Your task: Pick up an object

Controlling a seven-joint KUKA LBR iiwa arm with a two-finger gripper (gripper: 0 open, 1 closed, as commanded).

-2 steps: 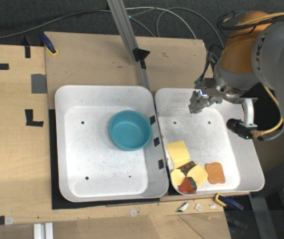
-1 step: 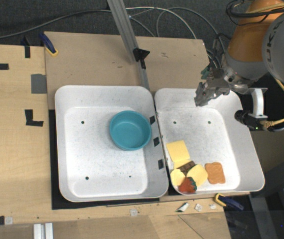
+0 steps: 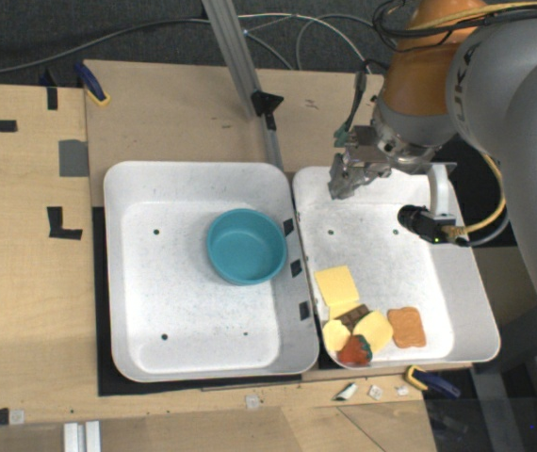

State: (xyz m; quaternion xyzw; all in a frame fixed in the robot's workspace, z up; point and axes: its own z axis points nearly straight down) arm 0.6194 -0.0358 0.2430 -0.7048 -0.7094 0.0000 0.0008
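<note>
- Above the right shallow white bin's (image 3: 457, 347) far corner hangs the end effector (image 3: 344, 185); I cannot tell its state.
- Nearer the camera from it lie yellow foam squares (image 3: 336, 285).
- Leftward sits a round teal bowl (image 3: 245, 245).

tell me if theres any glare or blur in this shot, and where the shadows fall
Camera view: lighting is even and soft, with no harsh glare on the white bins; the blue bowl is sharp and casts only a faint shadow; the hand at the right bin's far edge looks slightly soft; the food pieces are small but distinct.
</note>
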